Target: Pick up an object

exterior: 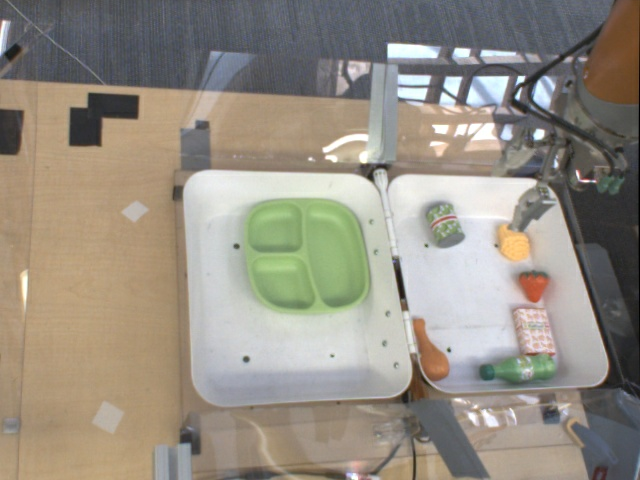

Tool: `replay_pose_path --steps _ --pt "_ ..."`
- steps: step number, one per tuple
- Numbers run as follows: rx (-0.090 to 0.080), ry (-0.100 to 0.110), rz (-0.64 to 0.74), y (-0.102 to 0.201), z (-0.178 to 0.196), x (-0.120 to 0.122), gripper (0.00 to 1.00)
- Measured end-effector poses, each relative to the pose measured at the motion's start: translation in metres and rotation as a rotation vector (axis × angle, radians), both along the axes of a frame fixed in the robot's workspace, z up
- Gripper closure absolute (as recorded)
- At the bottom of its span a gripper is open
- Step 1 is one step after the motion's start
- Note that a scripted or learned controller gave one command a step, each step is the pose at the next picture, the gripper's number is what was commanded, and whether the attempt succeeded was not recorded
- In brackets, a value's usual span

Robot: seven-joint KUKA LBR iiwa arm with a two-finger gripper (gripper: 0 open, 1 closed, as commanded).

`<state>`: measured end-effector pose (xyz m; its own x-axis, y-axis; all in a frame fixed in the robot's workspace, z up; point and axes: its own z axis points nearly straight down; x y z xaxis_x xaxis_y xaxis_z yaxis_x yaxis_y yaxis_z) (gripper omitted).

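The right bin [470,288] holds several small objects. A yellow knobbly piece [514,244] lies near its far right. My gripper [528,211] hangs just above and behind that piece, reaching in from the upper right. A green-labelled can [444,224] lies to the gripper's left. Below the yellow piece sit a red strawberry [535,286], a red and white carton [534,330] and a green bottle [518,370]. An orange-brown drumstick shape [430,353] rests at the bin's near left corner.
The left bin [220,348] contains a green divided plate [304,255]. A metal post [381,118] rises behind the divider between the bins. Cables and the arm's grey body [590,118] occupy the upper right.
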<state>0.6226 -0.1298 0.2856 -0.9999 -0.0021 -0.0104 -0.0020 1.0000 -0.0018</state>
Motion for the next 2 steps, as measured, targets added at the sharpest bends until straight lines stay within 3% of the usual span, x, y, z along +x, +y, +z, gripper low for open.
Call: replay_pose_path --steps 1,2 --pt "0.004 0.009 -0.194 -0.031 -0.106 0.047 0.0" --pt "0.004 -0.002 -0.238 0.013 -0.196 0.034 0.0"
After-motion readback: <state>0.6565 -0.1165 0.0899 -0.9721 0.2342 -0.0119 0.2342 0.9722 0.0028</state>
